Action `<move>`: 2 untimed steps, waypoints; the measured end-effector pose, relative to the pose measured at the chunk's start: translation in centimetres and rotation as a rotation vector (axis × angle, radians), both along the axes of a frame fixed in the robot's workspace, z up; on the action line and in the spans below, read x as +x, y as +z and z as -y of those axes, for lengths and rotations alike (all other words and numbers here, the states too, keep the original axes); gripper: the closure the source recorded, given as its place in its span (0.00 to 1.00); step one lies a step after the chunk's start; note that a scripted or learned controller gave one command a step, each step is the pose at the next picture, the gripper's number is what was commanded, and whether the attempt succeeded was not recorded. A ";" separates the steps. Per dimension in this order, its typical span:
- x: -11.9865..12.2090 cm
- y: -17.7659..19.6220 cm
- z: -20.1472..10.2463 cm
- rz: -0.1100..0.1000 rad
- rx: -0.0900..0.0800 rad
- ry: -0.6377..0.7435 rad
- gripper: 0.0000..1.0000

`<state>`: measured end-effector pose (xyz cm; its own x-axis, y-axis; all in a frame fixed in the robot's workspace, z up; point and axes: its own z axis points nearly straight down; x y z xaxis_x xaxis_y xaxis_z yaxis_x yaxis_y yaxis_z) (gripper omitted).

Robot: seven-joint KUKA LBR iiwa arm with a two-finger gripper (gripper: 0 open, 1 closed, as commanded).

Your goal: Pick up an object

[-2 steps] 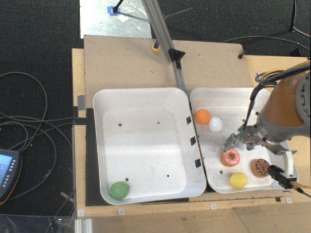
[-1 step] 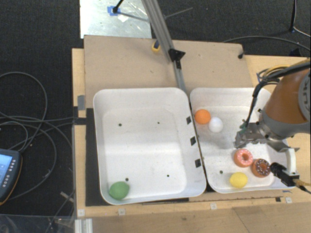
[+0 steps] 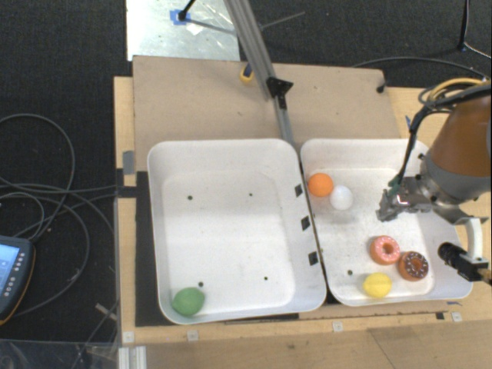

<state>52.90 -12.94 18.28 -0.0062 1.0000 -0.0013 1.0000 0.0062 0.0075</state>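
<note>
The right bin (image 3: pixel 361 154) holds an orange ball (image 3: pixel 320 184), a white ball (image 3: pixel 341 198), a pink frosted donut (image 3: pixel 385 250), a chocolate donut (image 3: pixel 413 265) and a yellow lemon-like object (image 3: pixel 377 284). A green round object (image 3: pixel 187 300) lies in the near-left corner of the left bin (image 3: pixel 223 156). My gripper (image 3: pixel 393 205) hangs over the right bin, right of the white ball and above the pink donut. Nothing shows between its fingers.
A grey camera pole (image 3: pixel 254 41) slants across the brown board behind the bins. Black clips sit along the divide between the bins. Cables and a teach pendant (image 3: pixel 11 271) lie on the dark floor to the left.
</note>
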 end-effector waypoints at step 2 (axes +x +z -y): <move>1.2 9.2 0.5 -0.002 0.000 0.000 1.00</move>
<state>54.14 -13.45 27.51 -0.0058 1.0000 -0.0015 1.0000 0.0058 0.0058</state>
